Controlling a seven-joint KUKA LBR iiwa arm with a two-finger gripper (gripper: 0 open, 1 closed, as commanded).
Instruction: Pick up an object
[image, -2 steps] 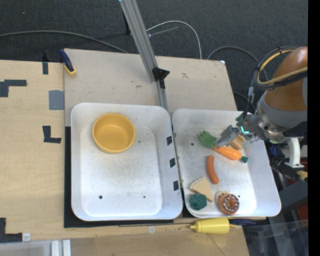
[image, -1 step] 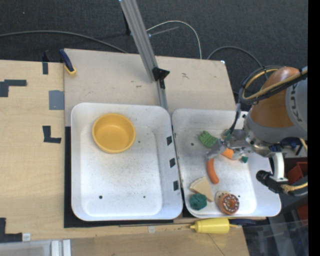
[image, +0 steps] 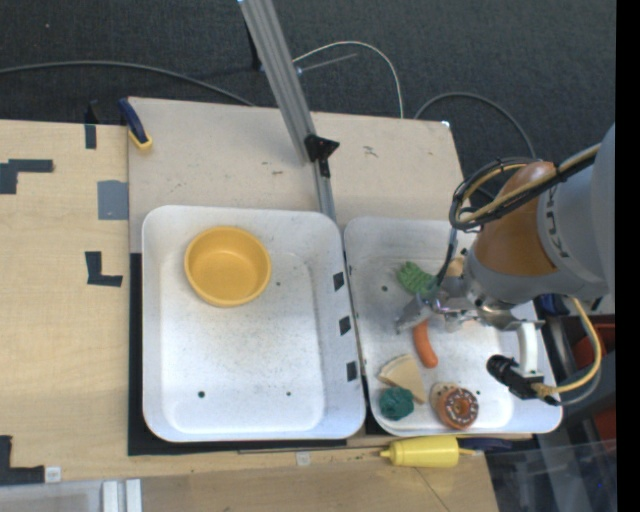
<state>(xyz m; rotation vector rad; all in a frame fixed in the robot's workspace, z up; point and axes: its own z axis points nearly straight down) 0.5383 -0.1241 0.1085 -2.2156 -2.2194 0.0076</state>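
In the right-hand shallow white bin (image: 380, 250) lie the loose things: a small orange carrot-shaped toy (image: 426, 345) sits near the middle, lengthwise toward the near edge, with a leafy green plastic piece (image: 414, 277) just above it toward the far side. Nearer the front rim rest a pale yellow wedge like a slice of cheese (image: 404, 373), a dark teal knobbly lump (image: 396, 402) touching the wedge's lower corner, and a round brown-and-white patterned disc (image: 458, 406) (its markings are too small to read). The gripper (image: 424, 310) hangs low over the bin between the green piece and the carrot toy, its metal parts close to both; whether it is spread or closed cannot be told from this slant, and nothing is seen held in it. The grey arm with its orange band (image: 515, 230) reaches in from the right above the bin's right half, looped with black and yellow cables. The left-hand white bin (image: 300, 400) carries a yellow plastic bowl (image: 228, 265), upright, in its far left quarter. A yellow bottle-shaped object (image: 425, 452) lies on its side on the desk (image: 60, 330) just in front of the right bin, and a grey metal pole (image: 290, 90) slants down to the gap between the bins.
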